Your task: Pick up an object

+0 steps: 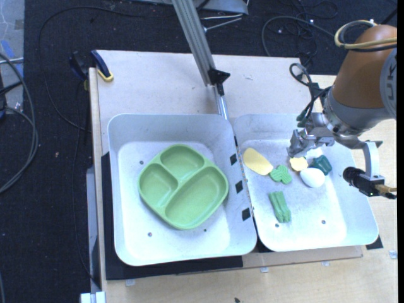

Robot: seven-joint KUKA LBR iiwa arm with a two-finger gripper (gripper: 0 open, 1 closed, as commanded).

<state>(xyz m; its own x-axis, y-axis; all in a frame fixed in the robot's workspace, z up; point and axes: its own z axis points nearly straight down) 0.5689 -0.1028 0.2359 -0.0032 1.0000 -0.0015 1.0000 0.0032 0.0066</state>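
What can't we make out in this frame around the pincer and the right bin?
- Pincer, camera view: too small and blurred to judge its state, or whether it touches anything.
- Small yellow piece: partly hidden by the pincer; shape unclear.
- Teal piece: too small to identify; edge tucked behind the white egg-like object.
- Arm: cut off by the right edge.
- Green plate in the left bin: fully readable.
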